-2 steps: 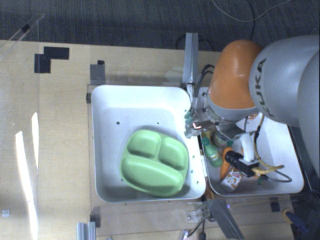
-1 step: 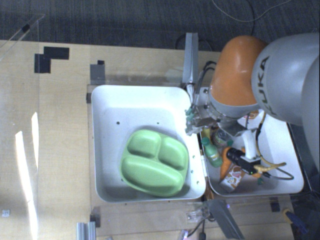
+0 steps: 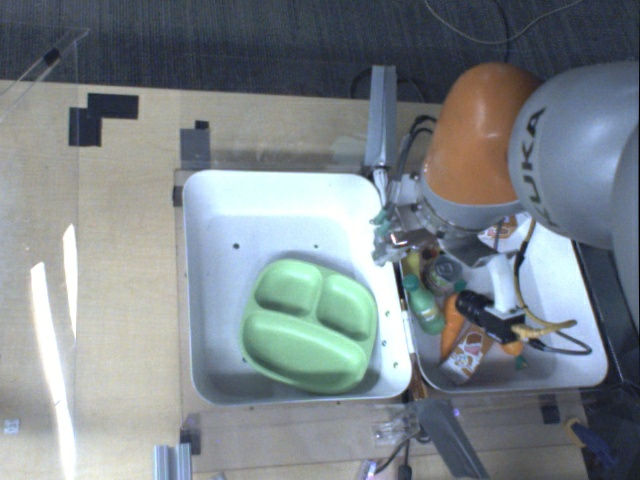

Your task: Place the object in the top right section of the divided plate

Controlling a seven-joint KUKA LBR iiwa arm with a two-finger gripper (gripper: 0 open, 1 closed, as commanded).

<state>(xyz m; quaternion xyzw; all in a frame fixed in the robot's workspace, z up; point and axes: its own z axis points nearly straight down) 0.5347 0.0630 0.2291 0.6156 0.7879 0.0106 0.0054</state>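
Two white bins side by side. Left bin (image 3: pixel 250 218) holds the green divided plate (image 3: pixel 305 368), lying flat, slightly turned, one large compartment toward me and two small ones behind. Nothing lies in any compartment. The top right section (image 3: pixel 345 303) is bare, so the placing is not yet done.

At the wall between the bins, the gripper (image 3: pixel 385 240) hangs low over the right bin's left edge. The wrist blocks my look at it; I cannot tell whether it is wide or narrow, or whether it carries anything.

Right bin (image 3: pixel 575 318) holds the clutter: a green bottle (image 3: pixel 428 306), an orange carrot-shaped piece (image 3: pixel 455 318) just beside it, a brown packet (image 3: pixel 465 353) nearer the front wall. I judge the task's object is among these, in this bin, well apart from the plate.

Step in hand, by my reading: the pick. Next move calls for a secure grasp on one item, a clean lift over the dividing wall, then travel left to that small right-hand compartment.
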